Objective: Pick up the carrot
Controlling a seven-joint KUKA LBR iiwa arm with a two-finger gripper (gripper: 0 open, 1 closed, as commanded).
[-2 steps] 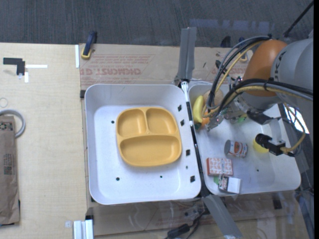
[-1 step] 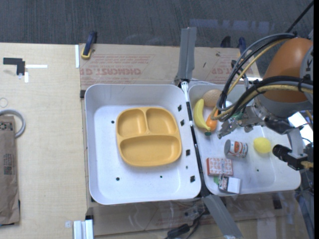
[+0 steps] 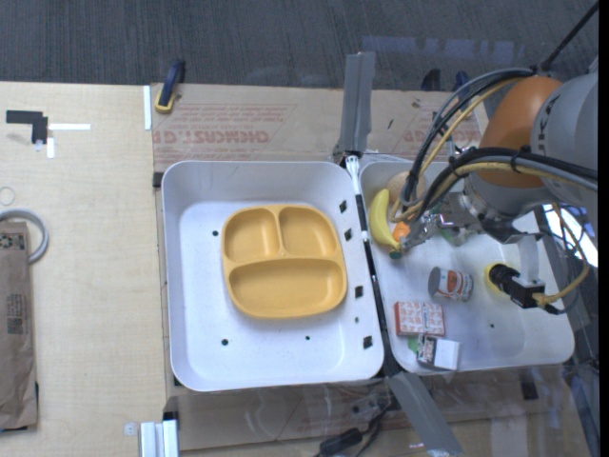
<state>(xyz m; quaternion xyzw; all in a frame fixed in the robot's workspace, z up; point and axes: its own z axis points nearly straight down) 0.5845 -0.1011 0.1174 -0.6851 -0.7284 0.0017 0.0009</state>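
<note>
Grey arm [image 3: 571,131] bent low over right bin [image 3: 533,346], gripper [image 3: 407,238] at carrot [image 3: 401,229] (small orange bit beside curved banana [image 3: 382,219]), finger state impossible to tell, glossy yellow divided plate [image 3: 284,260] in left bin [image 3: 190,284]

Robot lab: cardboard-lined bench [image 3: 86,255], two white bins [image 3: 181,284], cabled arm [image 3: 533,122].

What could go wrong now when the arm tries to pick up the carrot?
1. The carrot lies right against the banana, so the gripper may catch or push the banana instead.
2. Both sit close to the right bin's left wall; the gripper might hit it.
</note>
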